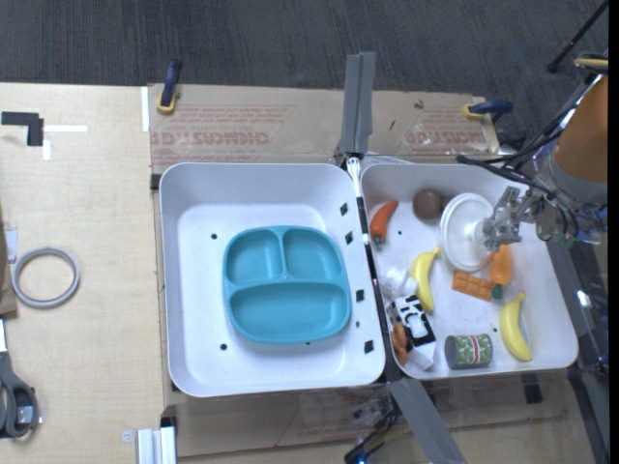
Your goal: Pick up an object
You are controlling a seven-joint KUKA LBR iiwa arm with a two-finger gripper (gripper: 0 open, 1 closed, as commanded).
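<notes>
The right bin (561, 356) holds the loose objects. My gripper (501, 224) reaches in from the right and hangs over the right rim of a white round bowl (464, 232). Just below it lies an orange carrot-like piece (500, 267), with another orange piece (471, 285) beside that. A brown round fruit (427, 203) and a red-orange pepper (383, 218) lie at the back left. One banana (425, 278) lies mid-bin, a second banana (515, 328) at the front right. A green can (469, 350) lies on its side at the front.
The left bin (184, 288) holds a blue divided plate (287, 284). A black-and-white packet (414, 322) and a white crumpled item (395, 280) lie along the right bin's left wall. A roll of tape (44, 276) and scissors (16, 406) lie on the bench at the left.
</notes>
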